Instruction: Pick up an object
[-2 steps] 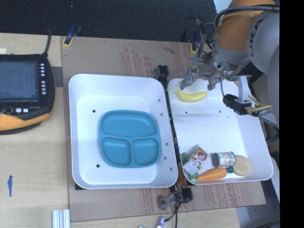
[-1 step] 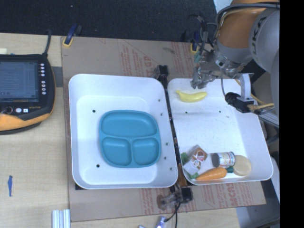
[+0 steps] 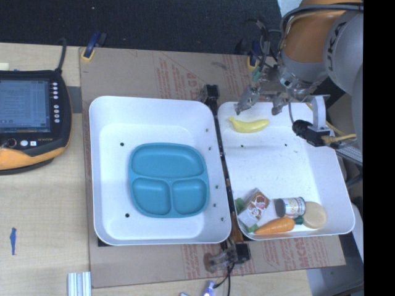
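Note:
A yellow banana [image 3: 249, 125] lies near the far edge of the right bin [image 3: 321, 159]. My gripper [image 3: 260, 106] hangs just above and behind it, open, its two fingers spread with nothing between them. At the near edge of the same bin lie an orange carrot [image 3: 274, 227], a small printed packet [image 3: 254, 207] and a little jar with a cream lid [image 3: 302, 209].
The left bin [image 3: 105, 165] holds a blue divided plate [image 3: 168, 179]. A teach pendant [image 3: 28, 119] sits on the bench at the far left. A black bracket [image 3: 310, 132] juts over the right bin's far right side. Cables trail behind the arm.

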Controlling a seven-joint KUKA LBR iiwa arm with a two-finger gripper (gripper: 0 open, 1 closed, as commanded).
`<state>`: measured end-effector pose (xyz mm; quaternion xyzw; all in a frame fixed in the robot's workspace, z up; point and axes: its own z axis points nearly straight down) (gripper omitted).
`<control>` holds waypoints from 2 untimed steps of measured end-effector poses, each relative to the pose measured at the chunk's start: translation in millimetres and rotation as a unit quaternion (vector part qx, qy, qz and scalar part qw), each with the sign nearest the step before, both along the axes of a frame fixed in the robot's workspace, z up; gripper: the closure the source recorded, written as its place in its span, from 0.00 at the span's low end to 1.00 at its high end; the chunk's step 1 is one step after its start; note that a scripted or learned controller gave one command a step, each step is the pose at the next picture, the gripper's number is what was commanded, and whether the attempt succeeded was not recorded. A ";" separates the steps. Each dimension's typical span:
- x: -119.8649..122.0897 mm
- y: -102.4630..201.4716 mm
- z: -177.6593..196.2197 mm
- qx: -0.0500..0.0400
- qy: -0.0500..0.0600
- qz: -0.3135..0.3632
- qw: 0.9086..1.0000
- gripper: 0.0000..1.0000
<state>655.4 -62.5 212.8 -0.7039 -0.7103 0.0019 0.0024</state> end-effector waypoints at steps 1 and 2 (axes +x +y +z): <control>0.3 -0.5 10.4 0.000 0.000 0.001 1.000 1.00; 0.2 -0.5 10.3 0.000 0.000 0.001 1.000 0.00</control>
